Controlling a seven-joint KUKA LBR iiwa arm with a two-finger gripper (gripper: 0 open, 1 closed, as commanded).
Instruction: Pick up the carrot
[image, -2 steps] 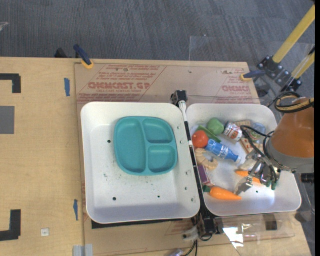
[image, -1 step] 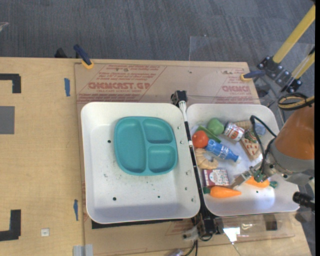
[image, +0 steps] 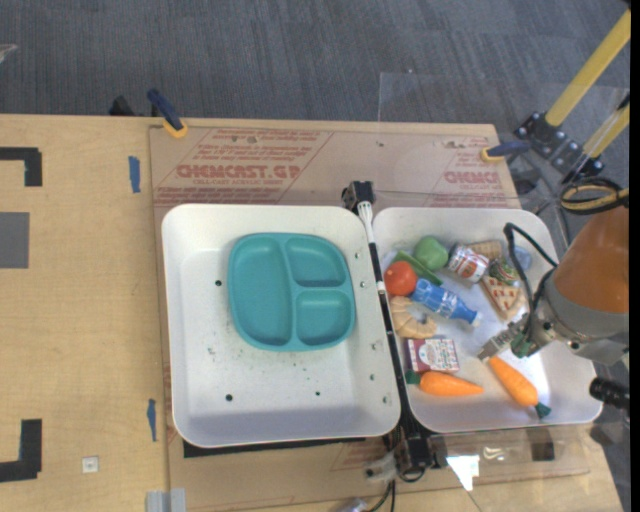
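- Carrot (image: 513, 381): it lies in the right bin (image: 566, 414), near the front right corner, flat on the white floor. It is placed diagonally, and its green end points to the front right.
- A second carrot (image: 450, 384), also orange, lies just to the left of it, almost horizontal and apart from the first one.
- The gripper (image: 508, 346) hangs over the right bin, just behind and above the carrot with the green end. We see no carrot inside it.
- We cannot tell whether the claw is apart or together, because it is small and dark in this view.
- Above the gripper we see the orange band (image: 600, 272) of the arm, at the right edge.
- Behind the carrots we see a small packet (image: 435, 353), a blue bottle (image: 446, 300), a red tomato (image: 401, 278), a green piece (image: 432, 252) and a can (image: 467, 263), all close together.
- The left bin (image: 185, 330) holds a teal divided plate (image: 292, 290), which lies flat near its middle.
- Both bins stand on a cardboard sheet (image: 240, 160).
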